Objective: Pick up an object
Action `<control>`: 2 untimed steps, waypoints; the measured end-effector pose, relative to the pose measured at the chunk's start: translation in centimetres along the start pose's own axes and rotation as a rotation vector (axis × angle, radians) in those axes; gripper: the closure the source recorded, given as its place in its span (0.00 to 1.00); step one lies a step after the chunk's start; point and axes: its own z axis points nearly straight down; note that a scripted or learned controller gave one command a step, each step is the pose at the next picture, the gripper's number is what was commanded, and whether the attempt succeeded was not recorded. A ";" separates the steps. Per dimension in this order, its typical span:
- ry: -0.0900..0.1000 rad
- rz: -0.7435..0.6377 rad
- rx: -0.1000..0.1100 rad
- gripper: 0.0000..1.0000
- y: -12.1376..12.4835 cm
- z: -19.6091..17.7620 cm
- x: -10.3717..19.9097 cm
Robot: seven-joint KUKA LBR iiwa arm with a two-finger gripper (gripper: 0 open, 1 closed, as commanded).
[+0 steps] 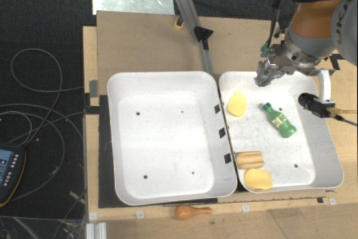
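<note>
The right bin (319, 143) holds a green bottle (279, 120) lying on its side near the middle, a yellow lemon-like piece (237, 104) at its left wall, a hot dog (249, 159) near the front left, and a yellow round piece (258, 179) at the front rim. My gripper (265, 75) hangs over the bin's back edge, above and behind the bottle, apart from every object. Nothing shows between its fingertips.
The left bin (162, 137) lies beside the right one. A grey pole (187, 5) slants across the back. A black fitting (312, 103) sits at the right bin's right rim. A tan pear-shaped object (191, 211) lies on the bench in front of the bins.
</note>
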 end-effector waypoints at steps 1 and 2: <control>0.000 0.001 0.003 1.00 1.0 1.4 4.7; 0.000 0.000 0.001 1.00 3.1 2.0 9.9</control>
